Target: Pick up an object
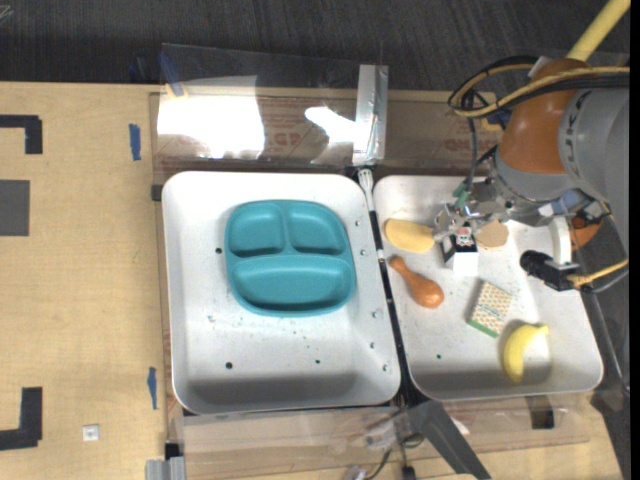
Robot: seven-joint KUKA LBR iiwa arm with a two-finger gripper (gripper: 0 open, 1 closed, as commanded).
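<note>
Two shallow white bins sit side by side on the tan surface (70,298). The left white bin (200,358) holds a teal divided plastic tray (290,256), apart from the graspable clutter. In the right white bin (570,368) the grey arm's tool (462,230) hangs low beside a pale yellow oblong object (408,235), apparently the target; whether it is spread or pressed together cannot be told. An orange pear-shaped toy (420,284), a patterned card (491,308) and a yellow banana-like toy (522,348) lie well apart, leaving room to approach each.
</note>
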